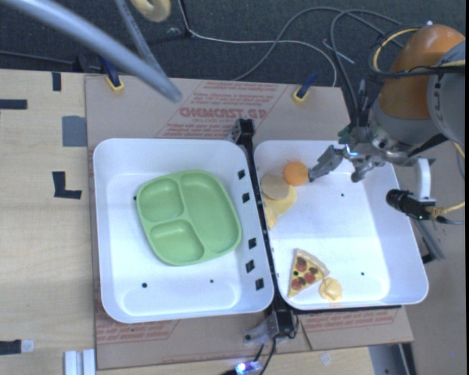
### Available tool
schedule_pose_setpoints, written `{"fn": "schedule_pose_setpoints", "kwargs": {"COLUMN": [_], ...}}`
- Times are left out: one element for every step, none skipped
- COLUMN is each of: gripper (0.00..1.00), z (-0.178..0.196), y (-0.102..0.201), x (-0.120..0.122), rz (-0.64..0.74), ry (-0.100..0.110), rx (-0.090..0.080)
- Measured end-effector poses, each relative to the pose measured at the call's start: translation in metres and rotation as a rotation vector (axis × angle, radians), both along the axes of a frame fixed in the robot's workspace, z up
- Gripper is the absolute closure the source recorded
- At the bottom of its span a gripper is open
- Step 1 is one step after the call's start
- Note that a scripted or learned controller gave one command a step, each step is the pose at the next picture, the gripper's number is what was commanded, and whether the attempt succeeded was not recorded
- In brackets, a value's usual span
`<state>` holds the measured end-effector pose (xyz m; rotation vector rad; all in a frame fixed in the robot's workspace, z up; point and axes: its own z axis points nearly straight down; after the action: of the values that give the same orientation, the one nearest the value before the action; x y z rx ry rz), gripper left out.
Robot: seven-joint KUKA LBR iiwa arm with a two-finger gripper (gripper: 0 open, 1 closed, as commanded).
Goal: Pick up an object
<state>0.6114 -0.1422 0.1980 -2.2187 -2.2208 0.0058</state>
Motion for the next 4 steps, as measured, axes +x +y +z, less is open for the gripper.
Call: {"fn": "schedule_pose_setpoints", "kwargs": {"gripper": [0.0, 0.0, 1.0, 1.0], "z": [-0.064, -0.116, -0.102, -0.048], "y": [-0.001, 0.0, 0.0, -0.001], "x": [-0.003, -0.003, -0.002, 0.009], "rz": [0.0, 0.001, 0.002, 0.001], "ry": [0.002, -0.004, -0.007, -0.007], "rx": [0.0, -0.002, -0.002, 0.001]}}
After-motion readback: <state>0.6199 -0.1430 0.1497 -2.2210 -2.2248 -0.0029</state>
